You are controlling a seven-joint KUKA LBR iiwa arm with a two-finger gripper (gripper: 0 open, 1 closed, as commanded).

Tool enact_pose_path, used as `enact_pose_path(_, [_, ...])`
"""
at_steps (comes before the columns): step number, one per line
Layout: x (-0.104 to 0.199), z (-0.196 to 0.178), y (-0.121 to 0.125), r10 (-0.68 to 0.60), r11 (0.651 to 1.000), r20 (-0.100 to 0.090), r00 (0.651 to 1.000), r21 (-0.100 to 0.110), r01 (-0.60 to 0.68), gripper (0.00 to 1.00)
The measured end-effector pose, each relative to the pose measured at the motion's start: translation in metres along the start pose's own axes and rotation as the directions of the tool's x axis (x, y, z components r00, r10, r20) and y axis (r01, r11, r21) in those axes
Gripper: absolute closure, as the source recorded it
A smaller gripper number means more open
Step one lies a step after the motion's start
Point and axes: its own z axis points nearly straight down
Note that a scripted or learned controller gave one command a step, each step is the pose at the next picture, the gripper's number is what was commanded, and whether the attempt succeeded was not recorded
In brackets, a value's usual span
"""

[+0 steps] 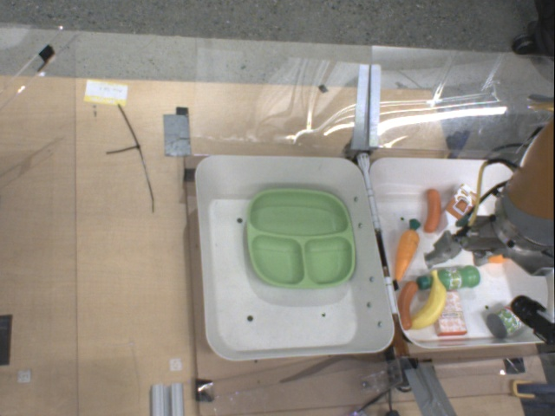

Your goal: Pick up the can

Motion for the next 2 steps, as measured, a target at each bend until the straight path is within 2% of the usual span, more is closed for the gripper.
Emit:
enact_pose_path(1, [-0.068,0.048,0.087,0.027,1.0,0.0,1.0,0.0,-0.027,0.0])
enact_pose_path(2, [-0.108,0.072,0.135,0.241,0.971,0.002,0.971,-0.002,-0.241,0.0])
